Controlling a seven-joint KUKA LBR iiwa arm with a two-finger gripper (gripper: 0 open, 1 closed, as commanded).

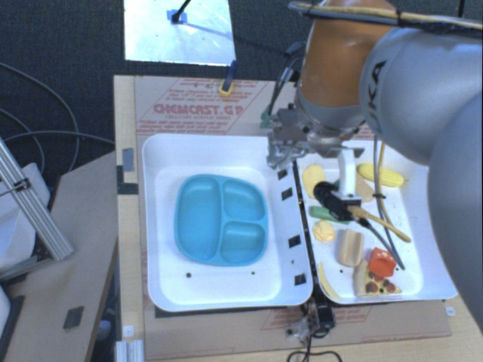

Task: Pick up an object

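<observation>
Arm [423, 74]: smooth rounded grey casing bearing dark lettering; glossy orange band [343, 47] above the wrist. Wrist block [302, 130]: grey metal, angular, with dark fittings. Thin dark cables [283, 81] run down its side.

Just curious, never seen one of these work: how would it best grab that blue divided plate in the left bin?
Probably by the rim. The blue divided plate lies flat in the left bin, too wide to span. Coming straight down over its left edge looks best: one jaw would go inside a compartment, the other outside. There is bare bin floor on that side, away from the crowded right bin.
</observation>
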